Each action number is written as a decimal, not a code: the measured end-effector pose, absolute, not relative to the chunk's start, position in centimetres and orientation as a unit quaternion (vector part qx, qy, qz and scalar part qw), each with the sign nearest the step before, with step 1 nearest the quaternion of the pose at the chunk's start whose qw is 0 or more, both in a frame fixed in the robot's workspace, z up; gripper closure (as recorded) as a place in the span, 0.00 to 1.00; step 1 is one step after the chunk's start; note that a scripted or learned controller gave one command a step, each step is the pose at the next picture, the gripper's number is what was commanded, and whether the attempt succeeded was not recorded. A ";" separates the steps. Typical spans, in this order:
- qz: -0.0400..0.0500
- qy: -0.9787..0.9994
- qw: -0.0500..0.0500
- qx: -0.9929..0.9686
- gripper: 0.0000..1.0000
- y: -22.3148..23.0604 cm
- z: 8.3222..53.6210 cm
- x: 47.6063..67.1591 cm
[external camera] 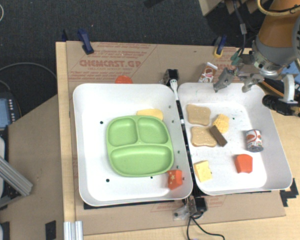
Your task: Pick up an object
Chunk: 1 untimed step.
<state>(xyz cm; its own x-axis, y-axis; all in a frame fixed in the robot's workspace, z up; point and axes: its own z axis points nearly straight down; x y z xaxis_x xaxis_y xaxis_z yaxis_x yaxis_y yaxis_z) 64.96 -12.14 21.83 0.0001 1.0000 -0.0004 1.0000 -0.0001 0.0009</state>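
Poised over the far rim of the right bin [277, 149], near its back edge: jaws [235, 82] spread apart, two dark fingers [222, 81] pointing down with nothing between them. Below and toward the camera from the jaws, all lying in that bin: two slices of toast [198, 114] (the second [203, 137] just nearer the camera), a yellow corn piece [221, 122] touching a brown bar [218, 135] that leans across the nearer slice. Farther toward the camera, a yellow cheese block [203, 171] and an orange-red block [244, 163]. Right of those, well apart from the jaws, a small red-and-white can [254, 139] on its side. Just left of the jaws, outside the bin on the bench [115, 59], a small red-and-white carton [207, 74]. Far left of the jaws, in the left bin [87, 134]: a green divided plate [139, 145], a yellow item [150, 114] at its far edge, an orange item [175, 179] by its near corner.
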 end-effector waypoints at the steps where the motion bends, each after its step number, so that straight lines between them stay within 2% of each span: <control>1: -0.004 0.704 -0.005 0.710 0.00 -18.0 11.9 58.7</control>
<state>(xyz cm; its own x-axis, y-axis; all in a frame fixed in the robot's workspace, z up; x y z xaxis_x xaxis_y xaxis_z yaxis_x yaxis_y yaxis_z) 58.74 -17.97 11.90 0.0074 1.0000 0.0009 0.9999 -0.0074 -0.0131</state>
